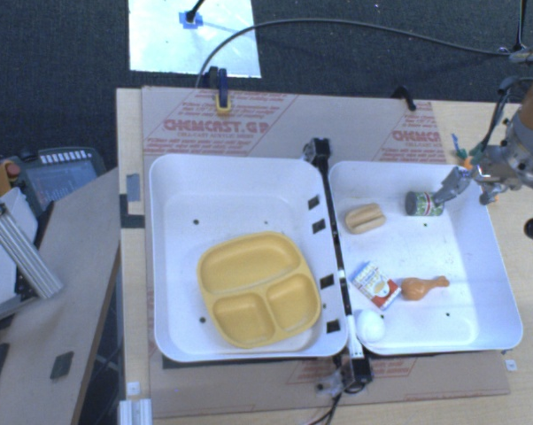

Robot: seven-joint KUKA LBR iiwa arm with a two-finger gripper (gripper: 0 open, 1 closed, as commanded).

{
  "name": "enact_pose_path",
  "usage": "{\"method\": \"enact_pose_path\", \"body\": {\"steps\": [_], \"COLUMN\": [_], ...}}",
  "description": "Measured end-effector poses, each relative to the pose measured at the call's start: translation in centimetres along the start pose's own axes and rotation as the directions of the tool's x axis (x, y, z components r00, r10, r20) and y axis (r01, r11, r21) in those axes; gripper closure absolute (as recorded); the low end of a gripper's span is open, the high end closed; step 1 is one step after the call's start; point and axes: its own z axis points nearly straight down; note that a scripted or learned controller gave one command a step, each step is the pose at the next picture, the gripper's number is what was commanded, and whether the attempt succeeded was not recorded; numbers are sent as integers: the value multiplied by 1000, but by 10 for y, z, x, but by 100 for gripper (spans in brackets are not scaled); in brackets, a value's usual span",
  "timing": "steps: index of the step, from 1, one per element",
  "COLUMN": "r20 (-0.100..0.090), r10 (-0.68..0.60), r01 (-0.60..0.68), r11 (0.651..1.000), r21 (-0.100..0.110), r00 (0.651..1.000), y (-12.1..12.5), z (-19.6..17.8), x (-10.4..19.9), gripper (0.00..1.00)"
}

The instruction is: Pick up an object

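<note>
The right bin [501, 273] holds several small objects. A tan bread roll [365, 219] lies near its left wall. A green can [422, 204] lies on its side at the back. A red and white packet [374, 285], an orange toy drumstick [420, 287] and a white egg [370, 326] sit toward the front. My gripper [467, 189] hangs over the bin's back right corner, open, with one fingertip [447, 190] just right of the can. Nothing is between the fingers.
The left bin [173, 237] carries a yellow divided tray [258, 287]. A black divider [330, 246] runs between the two bins. Cables cross above the bench at the back. A grey table with a pendant [58, 175] stands at the left.
</note>
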Motion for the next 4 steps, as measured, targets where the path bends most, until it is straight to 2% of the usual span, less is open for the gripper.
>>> {"method": "enact_pose_path", "body": {"steps": [1,3,4], "r20": [2,2,2], "r10": [-3,-3,-3], "r01": [3,3,3], "r11": [1000,1000,1000], "r21": [-13,-10,-10], "r00": [1000,1000,1000], "y": [3,6,7], "z": [-8,107,136], "x": [1,13,14], "gripper": [0,0,0]}}
